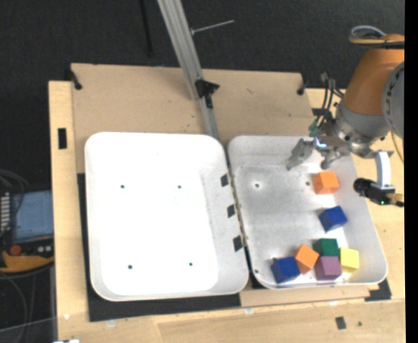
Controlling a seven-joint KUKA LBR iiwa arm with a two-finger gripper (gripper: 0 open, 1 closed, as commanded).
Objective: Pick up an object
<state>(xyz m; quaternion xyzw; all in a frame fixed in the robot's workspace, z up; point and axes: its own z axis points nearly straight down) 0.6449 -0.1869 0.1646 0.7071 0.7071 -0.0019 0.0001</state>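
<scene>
The right bin (266, 213) holds several small blocks. An orange block (326, 182) lies near its far right side, and a blue block (332, 218) sits below that. At the near right corner cluster a blue block (285, 269), an orange block (307, 256), a green block (329, 247), a purple block (328, 267) and a yellow block (349, 259). My gripper (313, 154) hangs over the far right part of this bin, up and left of the orange block, with its fingers spread and nothing between them.
The left bin (158, 213) lies beside the right one. A slanted metal pole (187, 56) rises from the bench behind the bins. A black fitting (374, 189) sits by the right bin's right rim. Cables and a box (23, 224) lie off the bench at left.
</scene>
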